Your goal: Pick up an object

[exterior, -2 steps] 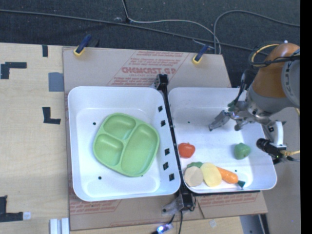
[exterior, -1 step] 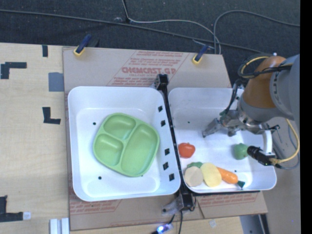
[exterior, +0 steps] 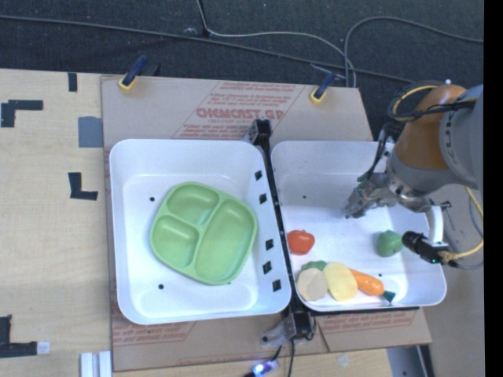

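Observation:
In the right bin (exterior: pixel 330 163) lie a red tomato (exterior: pixel 300 242), a green round piece (exterior: pixel 388 243), a yellow potato-like piece (exterior: pixel 340 280), a beige piece (exterior: pixel 312 283) and an orange carrot (exterior: pixel 368 283). My gripper (exterior: pixel 357 206) hangs low over the middle of this bin, up and to the right of the tomato and left of the green piece. Nothing shows between its fingers.
The left bin (exterior: pixel 134 171) holds a green divided plate (exterior: pixel 204 232). A black divider (exterior: pixel 267 210) runs between the bins. Yellow clamps (exterior: pixel 134 73) (exterior: pixel 322 91) pin the cardboard under them. A cable (exterior: pixel 377 38) loops behind the arm.

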`<state>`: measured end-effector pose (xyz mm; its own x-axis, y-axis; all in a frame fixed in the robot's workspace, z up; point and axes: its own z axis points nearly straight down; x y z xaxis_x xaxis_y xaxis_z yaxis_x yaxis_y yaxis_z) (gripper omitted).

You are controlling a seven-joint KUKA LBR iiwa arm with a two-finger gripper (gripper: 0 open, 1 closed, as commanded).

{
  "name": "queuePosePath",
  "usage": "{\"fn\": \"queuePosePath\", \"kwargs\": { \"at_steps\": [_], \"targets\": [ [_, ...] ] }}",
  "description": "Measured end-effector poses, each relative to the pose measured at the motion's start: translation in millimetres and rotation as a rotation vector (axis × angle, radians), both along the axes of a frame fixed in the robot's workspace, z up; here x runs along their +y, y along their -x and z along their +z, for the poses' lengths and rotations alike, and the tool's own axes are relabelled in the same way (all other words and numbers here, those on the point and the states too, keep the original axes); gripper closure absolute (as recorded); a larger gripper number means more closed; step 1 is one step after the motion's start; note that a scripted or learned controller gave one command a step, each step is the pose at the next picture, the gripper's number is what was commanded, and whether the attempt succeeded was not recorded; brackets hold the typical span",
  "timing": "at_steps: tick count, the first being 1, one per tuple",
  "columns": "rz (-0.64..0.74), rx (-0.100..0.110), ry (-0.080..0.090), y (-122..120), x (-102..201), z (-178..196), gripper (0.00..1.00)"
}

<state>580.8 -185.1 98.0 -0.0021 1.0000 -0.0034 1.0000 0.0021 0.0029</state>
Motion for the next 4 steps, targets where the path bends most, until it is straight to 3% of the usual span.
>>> {"fn": "queuePosePath", "kwargs": {
  "at_steps": [3, 4],
  "targets": [
    [0.000, 0.000, -0.002, -22.9, 12.4, 151.9, 1.00],
    [0.003, 0.005, -0.004, -11.4, 64.7, 137.6, 1.00]
  ]
}}
